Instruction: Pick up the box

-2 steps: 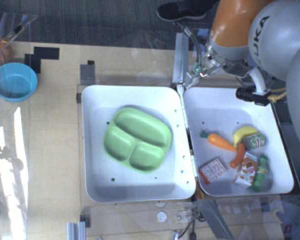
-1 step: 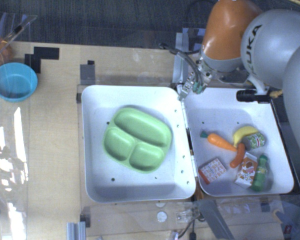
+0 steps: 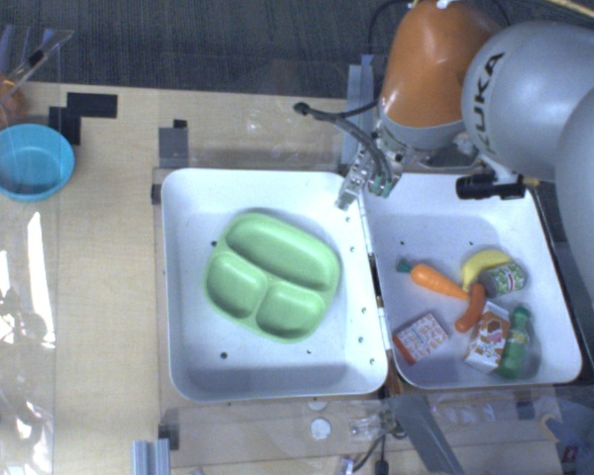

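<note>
1. Red and white, the box (image 3: 422, 337) lies flat and slightly skewed, a small carton with printed panels, in the right bin (image 3: 559, 265) near its front-left corner
2. Beside the box: carrot (image 3: 439, 280) just behind it, a second white carton (image 3: 488, 338) to its right, banana (image 3: 484, 262) farther back
3. End effector (image 3: 364, 179) hangs well behind the box, over the bins' shared rim; whether it is open or closed cannot be told
4. Green divided tray (image 3: 273, 276) sits in the left bin (image 3: 188, 295), left of the box

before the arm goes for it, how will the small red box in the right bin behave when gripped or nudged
The small red box lies flat, so it will probably slide rather than roll or tip. It looks like thin printed card, likely light and crushable. It lies apart from the carton, leaving some room.
</note>
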You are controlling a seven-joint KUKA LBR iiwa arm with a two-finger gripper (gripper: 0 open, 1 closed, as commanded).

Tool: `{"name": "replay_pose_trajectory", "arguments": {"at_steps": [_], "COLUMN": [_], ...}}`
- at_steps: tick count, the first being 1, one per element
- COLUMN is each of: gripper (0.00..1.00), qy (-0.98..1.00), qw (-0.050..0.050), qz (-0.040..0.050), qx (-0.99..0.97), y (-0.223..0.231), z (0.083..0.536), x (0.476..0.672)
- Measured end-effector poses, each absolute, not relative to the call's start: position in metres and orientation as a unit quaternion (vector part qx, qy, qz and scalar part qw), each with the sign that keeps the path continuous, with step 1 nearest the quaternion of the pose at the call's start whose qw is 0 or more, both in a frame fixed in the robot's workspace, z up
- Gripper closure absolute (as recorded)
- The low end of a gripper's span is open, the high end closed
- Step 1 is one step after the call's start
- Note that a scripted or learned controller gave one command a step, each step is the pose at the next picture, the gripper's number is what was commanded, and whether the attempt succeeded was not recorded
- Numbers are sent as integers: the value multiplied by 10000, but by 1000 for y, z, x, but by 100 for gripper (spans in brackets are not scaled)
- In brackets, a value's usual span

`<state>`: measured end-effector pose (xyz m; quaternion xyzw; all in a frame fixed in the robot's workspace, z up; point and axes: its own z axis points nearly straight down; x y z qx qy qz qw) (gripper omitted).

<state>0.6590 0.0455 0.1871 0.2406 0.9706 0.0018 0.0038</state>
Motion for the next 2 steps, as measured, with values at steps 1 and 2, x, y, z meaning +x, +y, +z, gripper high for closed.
{"name": "replay_pose_trajectory", "arguments": {"at_steps": [1, 2], "gripper": [100, 100], "qy": [9705, 9703], "qw": [80, 123], "qz": [42, 67], "qx": [2410, 2415], "y": [46, 47], "z": [201, 214], "x": [661, 663]}}
